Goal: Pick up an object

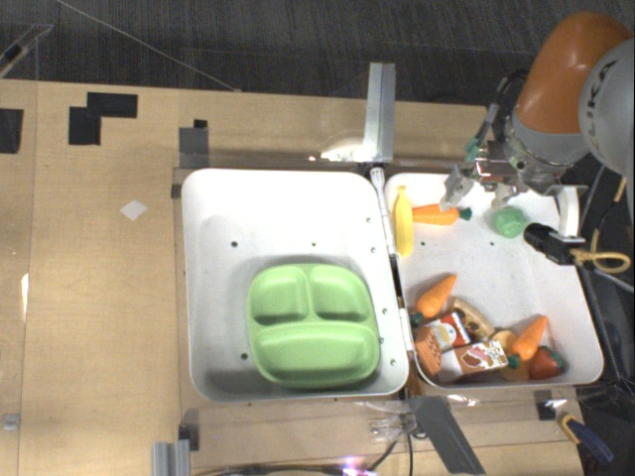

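Grey gripper [483, 188] above right bin [585, 310]

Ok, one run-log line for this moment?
gripper: above right bin, far end | near: carrot, green ball | held: nothing seen | left bin: green tray

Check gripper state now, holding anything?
Gripper: over the back of the right bin, above the small carrot and green piece. Open or closed cannot be told; nothing seen held.
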You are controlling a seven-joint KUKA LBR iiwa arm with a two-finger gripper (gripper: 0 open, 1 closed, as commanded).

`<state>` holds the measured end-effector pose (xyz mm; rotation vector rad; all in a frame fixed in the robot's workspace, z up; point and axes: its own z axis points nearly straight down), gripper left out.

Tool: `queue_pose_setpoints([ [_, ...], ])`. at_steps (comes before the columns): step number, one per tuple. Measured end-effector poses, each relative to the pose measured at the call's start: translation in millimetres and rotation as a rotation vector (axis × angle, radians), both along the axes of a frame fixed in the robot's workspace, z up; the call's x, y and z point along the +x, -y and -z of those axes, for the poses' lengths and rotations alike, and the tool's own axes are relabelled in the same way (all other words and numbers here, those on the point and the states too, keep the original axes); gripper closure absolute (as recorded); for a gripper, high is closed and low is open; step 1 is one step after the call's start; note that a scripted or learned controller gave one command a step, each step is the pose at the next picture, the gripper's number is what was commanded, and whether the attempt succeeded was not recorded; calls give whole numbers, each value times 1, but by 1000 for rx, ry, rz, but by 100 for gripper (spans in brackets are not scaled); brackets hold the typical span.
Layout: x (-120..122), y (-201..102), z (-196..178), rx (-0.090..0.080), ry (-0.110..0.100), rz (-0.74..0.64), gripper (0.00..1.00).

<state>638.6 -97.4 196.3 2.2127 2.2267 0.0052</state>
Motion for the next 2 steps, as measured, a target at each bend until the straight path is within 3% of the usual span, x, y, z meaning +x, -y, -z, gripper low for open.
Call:
queue_pose_setpoints([
  [1,34,9,84,-2,9,-10,0],
  [2,32,-12,72,-2,4,-127,0],
])
